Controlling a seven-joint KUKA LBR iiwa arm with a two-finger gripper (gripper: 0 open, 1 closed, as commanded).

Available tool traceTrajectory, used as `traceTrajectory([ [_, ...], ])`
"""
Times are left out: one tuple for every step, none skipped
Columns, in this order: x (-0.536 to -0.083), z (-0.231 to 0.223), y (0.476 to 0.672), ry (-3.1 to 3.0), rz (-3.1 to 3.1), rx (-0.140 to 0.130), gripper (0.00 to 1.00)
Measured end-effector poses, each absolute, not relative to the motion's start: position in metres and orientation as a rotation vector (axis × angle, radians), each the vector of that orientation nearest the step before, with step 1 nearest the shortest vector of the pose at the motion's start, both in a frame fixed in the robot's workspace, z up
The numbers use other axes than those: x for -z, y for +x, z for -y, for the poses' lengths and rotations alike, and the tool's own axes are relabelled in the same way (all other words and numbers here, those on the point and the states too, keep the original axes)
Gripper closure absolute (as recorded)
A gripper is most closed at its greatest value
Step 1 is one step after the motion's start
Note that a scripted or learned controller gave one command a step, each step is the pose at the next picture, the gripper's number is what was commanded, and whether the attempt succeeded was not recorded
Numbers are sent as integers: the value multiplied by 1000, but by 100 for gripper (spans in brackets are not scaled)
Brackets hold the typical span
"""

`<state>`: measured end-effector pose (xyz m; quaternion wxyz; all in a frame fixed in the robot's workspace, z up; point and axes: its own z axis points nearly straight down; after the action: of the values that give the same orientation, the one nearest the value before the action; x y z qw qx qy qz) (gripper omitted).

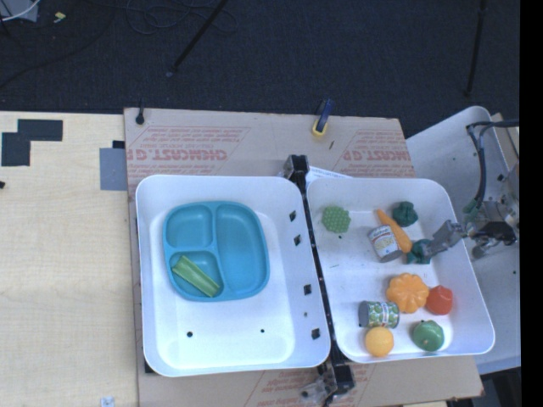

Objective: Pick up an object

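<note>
My gripper (434, 244) reaches in from the right and sits low over the right bin (458, 202), near its right wall. Its tip is beside a small dark green toy (420, 255), touching or almost touching it; I cannot tell which. An orange carrot (394, 230) lies just left of it, leaning on a small tin can (383, 243). Another dark green toy (405, 213) sits behind the carrot. An orange pumpkin (408, 292) and a red tomato (439, 300) lie in front of the gripper.
The right bin also holds a green knobbly ball (336, 220), a second can (378, 314), a yellow-orange fruit (378, 342) and a green apple (428, 335). In the left bin (161, 329) is a blue divided plate (242, 248) with a green vegetable piece (195, 275).
</note>
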<state>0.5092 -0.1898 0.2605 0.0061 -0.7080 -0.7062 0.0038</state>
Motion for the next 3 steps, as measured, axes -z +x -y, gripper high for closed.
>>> traceTrajectory([
  [-267,190,511,-2221,2221,-1,0],
  [-218,191,502,-2216,2217,-5,0],
  [-166,186,511,-2216,2217,-4,0],
])
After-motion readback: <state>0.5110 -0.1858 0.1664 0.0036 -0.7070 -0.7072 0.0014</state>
